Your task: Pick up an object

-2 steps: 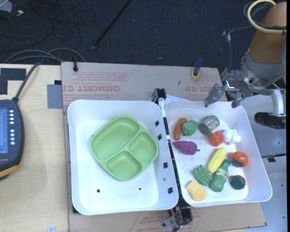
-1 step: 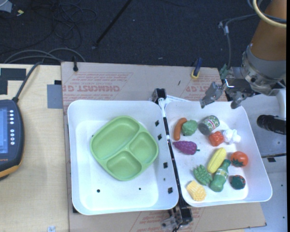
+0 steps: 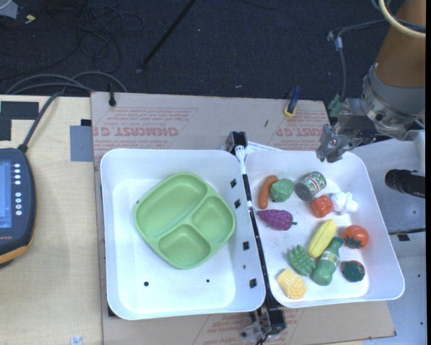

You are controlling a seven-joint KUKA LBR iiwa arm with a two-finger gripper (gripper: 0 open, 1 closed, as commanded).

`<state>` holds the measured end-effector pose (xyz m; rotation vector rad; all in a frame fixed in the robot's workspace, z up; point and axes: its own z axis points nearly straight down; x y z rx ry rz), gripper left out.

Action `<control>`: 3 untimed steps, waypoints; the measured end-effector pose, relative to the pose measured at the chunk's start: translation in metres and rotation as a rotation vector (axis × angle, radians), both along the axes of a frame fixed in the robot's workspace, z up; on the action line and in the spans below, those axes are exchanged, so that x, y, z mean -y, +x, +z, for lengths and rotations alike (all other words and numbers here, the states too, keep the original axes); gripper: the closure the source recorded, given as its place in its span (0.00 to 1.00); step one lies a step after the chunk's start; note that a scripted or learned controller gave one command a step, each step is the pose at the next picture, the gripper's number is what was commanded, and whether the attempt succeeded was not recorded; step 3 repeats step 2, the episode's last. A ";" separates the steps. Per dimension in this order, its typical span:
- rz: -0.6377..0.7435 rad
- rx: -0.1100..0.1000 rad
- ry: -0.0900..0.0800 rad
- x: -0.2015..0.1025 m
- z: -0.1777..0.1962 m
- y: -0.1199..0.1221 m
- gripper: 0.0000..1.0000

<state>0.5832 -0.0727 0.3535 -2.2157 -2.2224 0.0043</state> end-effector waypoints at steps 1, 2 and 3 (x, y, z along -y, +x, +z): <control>0.012 0.011 0.004 -0.124 0.081 -0.024 1.00; -0.002 -0.004 0.000 -0.114 0.050 -0.087 1.00; -0.002 -0.004 0.000 -0.114 0.050 -0.087 1.00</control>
